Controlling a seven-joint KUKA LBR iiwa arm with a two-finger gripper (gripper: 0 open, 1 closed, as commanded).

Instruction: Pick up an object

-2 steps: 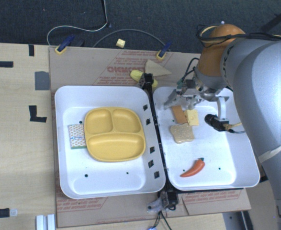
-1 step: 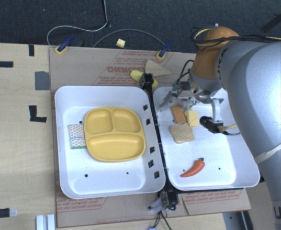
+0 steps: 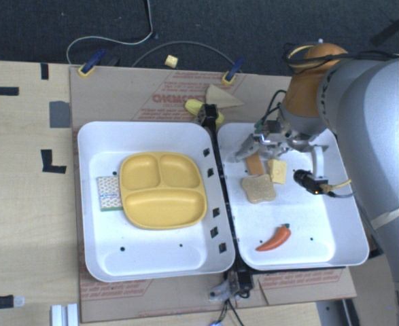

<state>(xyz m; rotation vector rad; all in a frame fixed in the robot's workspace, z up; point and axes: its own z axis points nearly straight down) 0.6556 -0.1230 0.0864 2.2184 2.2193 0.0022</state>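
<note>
so far nothing looks picked up, as i judge it: every object lies flat in the bins on the bench (image 3: 22,182). starting at the left, the left white bin (image 3: 97,250) holds a small patterned sponge-like pad (image 3: 108,193), which touches the left edge of a yellow three-compartment plastic plate (image 3: 162,190). over the divider, the right white bin (image 3: 342,240) holds a tan slice of toy bread (image 3: 259,188), a small orange-brown block (image 3: 253,164) just above it, and a pale yellow cheese-like piece (image 3: 278,171) beside that block; a red-orange toy chilli pepper (image 3: 274,238) lies apart, nearer the front. the gripper (image 3: 275,141) hangs low over the orange-brown block and the yellow piece, right above them. whether it is closing on either one, i cannot tell, since its metal parts blur together there. the grasp and the lift both seem left to do.
</note>
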